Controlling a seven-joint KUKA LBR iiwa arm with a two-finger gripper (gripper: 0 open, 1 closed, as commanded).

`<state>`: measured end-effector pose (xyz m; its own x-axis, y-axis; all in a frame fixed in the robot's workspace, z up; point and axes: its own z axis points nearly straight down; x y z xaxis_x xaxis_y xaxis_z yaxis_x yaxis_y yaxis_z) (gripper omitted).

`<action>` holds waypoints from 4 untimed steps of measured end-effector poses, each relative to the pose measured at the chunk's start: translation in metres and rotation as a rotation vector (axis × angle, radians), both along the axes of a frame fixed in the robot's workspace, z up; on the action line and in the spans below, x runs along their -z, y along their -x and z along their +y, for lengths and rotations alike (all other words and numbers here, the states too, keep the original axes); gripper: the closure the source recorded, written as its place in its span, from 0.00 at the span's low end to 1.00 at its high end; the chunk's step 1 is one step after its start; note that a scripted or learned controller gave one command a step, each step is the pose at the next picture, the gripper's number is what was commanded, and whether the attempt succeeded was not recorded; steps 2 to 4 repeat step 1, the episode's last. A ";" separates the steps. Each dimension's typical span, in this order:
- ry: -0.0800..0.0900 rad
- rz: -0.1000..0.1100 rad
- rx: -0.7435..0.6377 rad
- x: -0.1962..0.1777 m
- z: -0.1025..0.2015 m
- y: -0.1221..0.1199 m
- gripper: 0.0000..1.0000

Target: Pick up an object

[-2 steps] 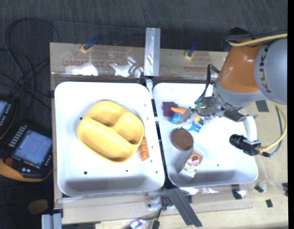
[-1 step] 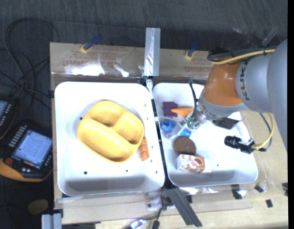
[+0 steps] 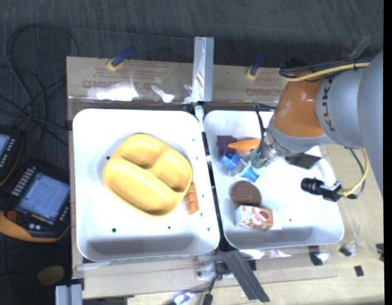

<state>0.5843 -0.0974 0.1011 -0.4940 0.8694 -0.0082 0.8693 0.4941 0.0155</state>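
**A:** Right, camera view from above: the arm comes in from the right over the right bin (image 3: 329,224), and the hand (image 3: 258,159) sits low by the clutter at the bin's back-left corner.

**B:** Is it open or closed?

**A:** Can't tell from this slant; the wrist hides it.

**B:** So what's nearest?

**A:** A blue object (image 3: 234,164) lies just left of the hand, nearly touching. An orange piece (image 3: 244,145) lies just behind it, long axis running left to right, beside a purple object (image 3: 223,142).

**B:** And the rest?

**A:** A brown round object (image 3: 245,192) and a small carton (image 3: 255,217) sit nearer the front; a big yellow object (image 3: 148,172) fills the left bin (image 3: 87,234). I'd judge blue the likeliest target, a short reach leftward
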 end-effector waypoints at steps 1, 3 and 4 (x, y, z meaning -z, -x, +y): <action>-0.001 0.019 0.539 -0.082 0.062 -0.035 1.00; -0.001 0.019 0.539 -0.082 0.062 -0.035 1.00; -0.001 0.019 0.539 -0.082 0.062 -0.035 1.00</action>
